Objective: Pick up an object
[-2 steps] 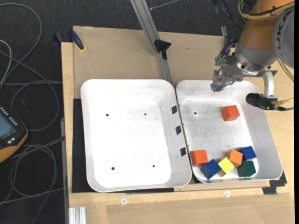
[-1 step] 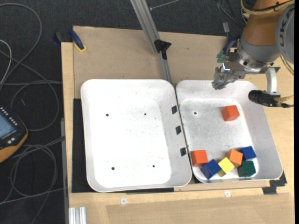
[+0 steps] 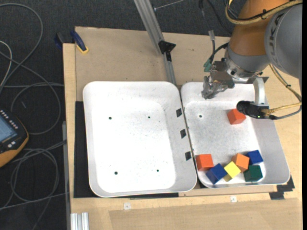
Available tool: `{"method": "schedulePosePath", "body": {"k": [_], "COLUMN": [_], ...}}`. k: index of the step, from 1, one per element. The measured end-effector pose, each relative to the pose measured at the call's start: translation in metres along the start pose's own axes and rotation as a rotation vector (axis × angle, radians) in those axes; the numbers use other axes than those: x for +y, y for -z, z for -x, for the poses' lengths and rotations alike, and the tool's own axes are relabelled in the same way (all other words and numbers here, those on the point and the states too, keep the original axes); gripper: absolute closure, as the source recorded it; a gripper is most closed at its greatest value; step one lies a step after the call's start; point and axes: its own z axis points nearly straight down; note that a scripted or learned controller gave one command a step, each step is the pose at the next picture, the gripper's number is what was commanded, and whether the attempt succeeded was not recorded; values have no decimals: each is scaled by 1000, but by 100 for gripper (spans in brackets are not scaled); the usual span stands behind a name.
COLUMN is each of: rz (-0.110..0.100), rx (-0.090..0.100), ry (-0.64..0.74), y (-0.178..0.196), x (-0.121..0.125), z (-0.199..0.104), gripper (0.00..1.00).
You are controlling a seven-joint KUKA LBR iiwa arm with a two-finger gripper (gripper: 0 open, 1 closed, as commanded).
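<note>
Hovering over right bin (image 3: 268, 143) far-left corner: gripper (image 3: 209, 91), finger state can't tell, nothing visibly held. Orange block (image 3: 236, 116) lies near far-right edge, turned slightly askew to bin walls; cube-like, w/ no clear long axis. Five more blocks (image 3: 231, 166) cluster along near edge.

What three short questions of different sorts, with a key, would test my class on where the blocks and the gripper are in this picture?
1. True or false: the gripper hangs over the far end of the right bin.
2. Which block lies alone, apart from the cluster? A) yellow block B) green block C) orange-red block
3. Fill in: the cluster of blocks lies along the ____ edge of the right bin.

Key: 1 true; 2 C; 3 near (the edge closest to the camera).
</note>
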Motion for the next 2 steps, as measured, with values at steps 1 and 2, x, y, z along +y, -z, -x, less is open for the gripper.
{"method": "schedulePosePath", "body": {"k": [1,2], "rz": [2,0], "rx": [1,1], "ry": [1,2], "y": [13,6], "x": [-17,-31], "z": [-52,-113], "gripper": [100,100]}}
